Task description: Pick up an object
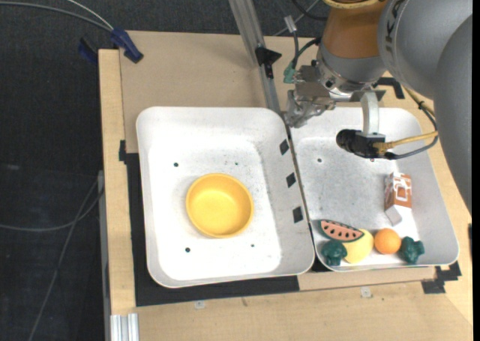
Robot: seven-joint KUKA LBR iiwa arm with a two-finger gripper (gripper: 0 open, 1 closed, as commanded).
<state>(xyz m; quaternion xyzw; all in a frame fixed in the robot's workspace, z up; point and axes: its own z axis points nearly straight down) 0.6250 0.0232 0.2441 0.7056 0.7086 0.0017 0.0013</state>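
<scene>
Gripper (300, 111) at bin corner, no item seen in it.

The gripper hung at upper centre of the frame, over the upper-left corner of the right bin (337, 174), just beside the wall shared with the left bin (150, 182). Whether it stood wide or narrow could not be told. Candidate items lay well apart from it. A red-and-white carton (398, 191) lay at right. Along the lower rim, packed close, were a watermelon slice (341, 230), a yellow fruit (360, 248), an orange (387, 242), a left green piece (334, 252) and a right green piece (411, 249). A yellow bowl (218, 204) sat mid left bin. Risk as judged: a descent from this spot would likely strike the rim or bare floor and close on nothing. In the cluster, a grasp could pinch two items or push one against the wall.
</scene>
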